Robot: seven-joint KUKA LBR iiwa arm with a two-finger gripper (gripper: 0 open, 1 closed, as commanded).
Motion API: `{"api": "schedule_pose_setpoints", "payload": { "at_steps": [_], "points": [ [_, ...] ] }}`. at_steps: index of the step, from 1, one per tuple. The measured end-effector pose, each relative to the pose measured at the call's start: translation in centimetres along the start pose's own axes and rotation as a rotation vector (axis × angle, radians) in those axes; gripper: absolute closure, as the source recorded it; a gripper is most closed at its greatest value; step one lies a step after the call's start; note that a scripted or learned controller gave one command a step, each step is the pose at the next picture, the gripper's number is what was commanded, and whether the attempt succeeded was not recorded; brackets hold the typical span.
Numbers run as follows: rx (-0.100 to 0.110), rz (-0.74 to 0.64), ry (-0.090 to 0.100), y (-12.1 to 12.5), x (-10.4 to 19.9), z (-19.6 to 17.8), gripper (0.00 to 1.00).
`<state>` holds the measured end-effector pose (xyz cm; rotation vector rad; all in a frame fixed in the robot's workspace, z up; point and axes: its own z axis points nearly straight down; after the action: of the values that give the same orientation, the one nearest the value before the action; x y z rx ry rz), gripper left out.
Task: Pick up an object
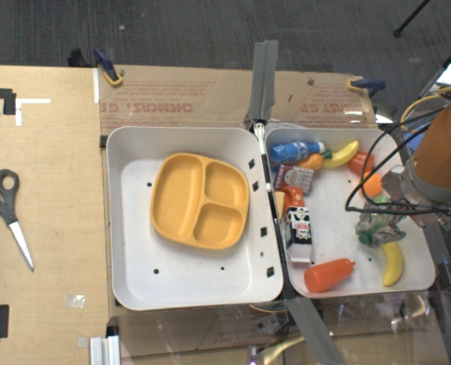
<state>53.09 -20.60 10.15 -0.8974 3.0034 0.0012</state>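
Well, the arm leans in from the right, its claw low over the right bin, just above a banana. Whether it's gripping anything, I can't tell. An orange bottle lies near.

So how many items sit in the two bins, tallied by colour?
Yellow: 3, the divided plate and two bananas
Orange or red: 4
Blue: 1 bottle
Black-and-white: 1 carton
Red-and-white: 1 packet
Total: 10
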Motion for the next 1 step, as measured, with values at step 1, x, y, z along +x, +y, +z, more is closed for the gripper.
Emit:
{"api": "schedule_pose_setpoints", "payload": {
  "at_steps": [1],
  "points": [
    [0.000,0.000,0.000,0.00,0.00,0.00,0.00]
  ]
}}
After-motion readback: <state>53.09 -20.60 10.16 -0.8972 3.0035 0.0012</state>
